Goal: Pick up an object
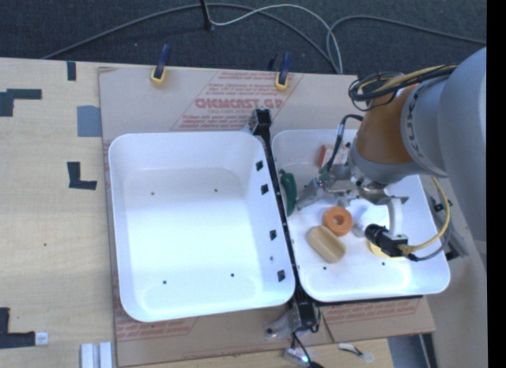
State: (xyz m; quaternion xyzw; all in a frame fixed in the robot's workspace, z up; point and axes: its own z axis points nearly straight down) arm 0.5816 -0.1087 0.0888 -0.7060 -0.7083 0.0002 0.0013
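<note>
My gripper hangs low in the right bin, near its left wall, under the orange-banded wrist. A green object lies against that wall, just left of the gripper. An orange ring sits right below the gripper. A tan wooden cylinder lies in front of the ring. A small red thing shows at the back of the bin, partly hidden by the gripper. I see nothing held.
The left bin stands beside the right one, with a black divider strip between them. Both rest on a cardboard sheet held by two clamps. The arm covers the right bin's right side.
</note>
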